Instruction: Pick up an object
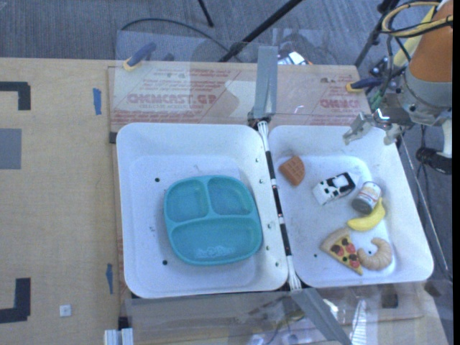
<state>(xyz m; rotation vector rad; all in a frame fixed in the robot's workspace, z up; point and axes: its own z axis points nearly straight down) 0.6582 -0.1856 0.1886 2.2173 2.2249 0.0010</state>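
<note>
The right bin (413,214) holds several small objects: a brown waffle-like piece (292,169), a black-and-white toy (335,187), a small can (367,196), a yellow banana (368,219), a pizza slice (343,250) and a tan croissant (379,254). My gripper (374,131) hangs over the far right corner of that bin, above and behind the objects. Its two fingers are spread apart, open, with nothing between them.
The left bin (136,157) holds a teal divided plate (212,220). A grey divider post (265,85) stands behind the seam between the bins. Cables and the arm's orange band (435,56) crowd the upper right.
</note>
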